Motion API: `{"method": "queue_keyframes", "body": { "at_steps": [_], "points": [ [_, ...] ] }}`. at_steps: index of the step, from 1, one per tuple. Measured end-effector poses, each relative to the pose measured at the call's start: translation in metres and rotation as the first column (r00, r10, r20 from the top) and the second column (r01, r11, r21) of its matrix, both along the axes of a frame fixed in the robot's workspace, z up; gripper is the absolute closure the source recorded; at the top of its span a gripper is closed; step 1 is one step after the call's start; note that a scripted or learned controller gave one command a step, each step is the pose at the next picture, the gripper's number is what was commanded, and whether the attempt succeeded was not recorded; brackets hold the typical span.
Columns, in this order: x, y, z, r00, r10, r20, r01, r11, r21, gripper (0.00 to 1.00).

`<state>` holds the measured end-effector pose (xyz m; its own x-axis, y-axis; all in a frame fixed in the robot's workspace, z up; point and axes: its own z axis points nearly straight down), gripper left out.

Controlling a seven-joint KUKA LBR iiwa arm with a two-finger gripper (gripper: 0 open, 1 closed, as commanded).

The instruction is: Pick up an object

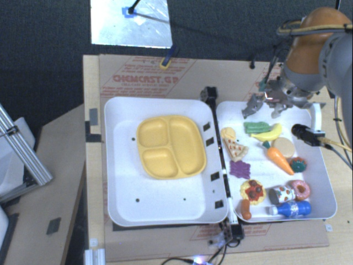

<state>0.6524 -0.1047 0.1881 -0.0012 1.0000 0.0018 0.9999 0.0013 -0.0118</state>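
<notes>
My gripper hangs over the far end of the right bin, its fingers spread open with nothing between them. Just in front of it lie a green toy and a yellow banana. Further toward the near side are an orange carrot, a pizza slice, a purple piece, a round pizza, a pink donut and a blue bottle.
The left bin holds a yellow divided plate. A black divider runs between the two bins. The grey arm with its orange band comes in from the upper right.
</notes>
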Motion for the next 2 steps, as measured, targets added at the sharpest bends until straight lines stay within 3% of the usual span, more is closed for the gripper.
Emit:
{"method": "queue_keyframes", "body": {
  "at_steps": [1,2],
  "points": [
    [0.003,0.0,0.008,1.0,0.002,0.013,-0.002,1.0,-0.001,0.0],
    [-0.001,0.009,-0.047,1.0,0.004,0.01,-0.004,1.0,-0.001,0.0]
  ]
}}
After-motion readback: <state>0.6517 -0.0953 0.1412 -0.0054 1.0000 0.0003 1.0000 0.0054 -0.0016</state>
